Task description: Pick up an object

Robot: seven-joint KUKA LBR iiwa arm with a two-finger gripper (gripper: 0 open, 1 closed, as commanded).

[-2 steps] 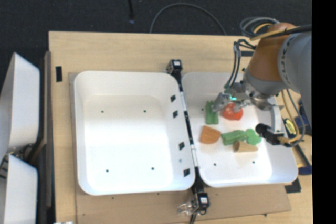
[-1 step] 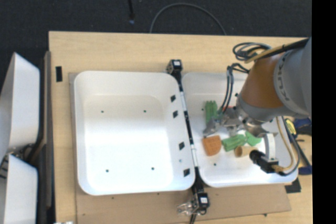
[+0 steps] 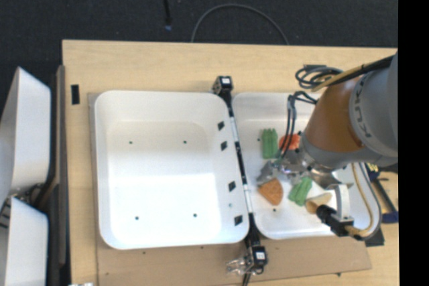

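Note:
The arm reaches down into the right bin (image 3: pixel 268 228) from the right. My gripper (image 3: pixel 277 171) hangs low over the bin floor, just above an orange-brown lump (image 3: pixel 271 193). A green ridged block (image 3: pixel 269 143) lies behind it, toward the bin's far side. A second green block (image 3: pixel 299 190) sits to the right of the lump, under the wrist. A small red-orange piece (image 3: pixel 289 141) peeks out beside the arm. A tan piece (image 3: pixel 319 201) lies near the bin's front right.
The left bin (image 3: pixel 161 171) stands beside the right one, with a black-clipped divider rail (image 3: pixel 234 157) between them. Black cables (image 3: pixel 315 76) loop behind the arm. White boxes (image 3: pixel 27 144) stand at the far left of the bench.

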